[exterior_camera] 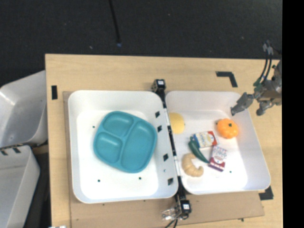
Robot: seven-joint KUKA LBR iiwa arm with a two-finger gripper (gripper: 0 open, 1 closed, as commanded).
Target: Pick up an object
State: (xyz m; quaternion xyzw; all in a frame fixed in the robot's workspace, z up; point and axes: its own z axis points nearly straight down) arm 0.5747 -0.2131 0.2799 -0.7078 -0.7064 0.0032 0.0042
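The wooden bench (pixel 118 72) holds two shallow white plastic bins side by side. The left white bin (pixel 85 184) has a big teal plastic plate with three sections (pixel 125 141) lying flat in it. The right white bin (pixel 251 172) has the small things that could be picked up.

The grey two-finger gripper (pixel 251 106) is at the far right corner of the right bin, near its rim. Its two fingers are spread wide apart and there is nothing between them. So the pick looks like it is just starting: the gripper is above the bin and has not grabbed anything yet.

The closest thing to the gripper is the round orange toy fruit (pixel 227 128). It sits alone near the right wall, a little apart from the rest, so it looks like the easy one to get. Next the gripper would need to go over it, drop down with a finger on each side, and squeeze. It is round and smooth, so it may roll away.

The other things are a pale yellow round toy (pixel 176 123) beside the middle wall, a tan curved toy croissant (pixel 192 166), a small white box with a picture (pixel 205 139), a small white and red packet (pixel 218 157) and a dark green long pepper-like toy (pixel 197 151) touching the box
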